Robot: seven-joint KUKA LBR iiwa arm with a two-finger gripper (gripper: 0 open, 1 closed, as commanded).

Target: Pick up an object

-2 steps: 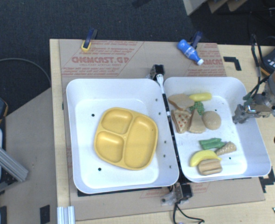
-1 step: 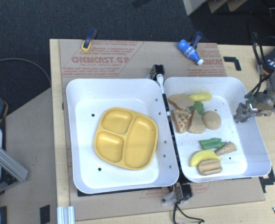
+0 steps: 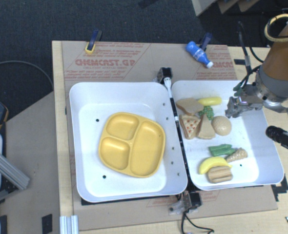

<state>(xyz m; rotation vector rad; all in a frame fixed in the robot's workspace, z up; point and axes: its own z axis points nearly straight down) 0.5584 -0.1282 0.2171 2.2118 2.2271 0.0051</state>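
Observation:
The right bin (image 3: 261, 145) holds several toy foods: a small yellow piece (image 3: 210, 101), a brown slice (image 3: 187, 105), a pizza wedge (image 3: 189, 126), a green piece (image 3: 208, 113), a beige round bun (image 3: 221, 125), a green bean pod (image 3: 222, 150), an ice cream cone (image 3: 236, 155), a banana (image 3: 213, 164) and a hot dog (image 3: 220, 175). My gripper (image 3: 233, 108) hangs over the bin's upper right part, just above and to the right of the bun. Nothing shows between its tips.
The left bin (image 3: 85, 111) holds a yellow divided plate (image 3: 132, 144). A blue bottle (image 3: 198, 54) and a blue-yellow clamp (image 3: 92, 42) lie on the cardboard behind the bins. A black clip (image 3: 164, 74) sits between the bins' far edge.

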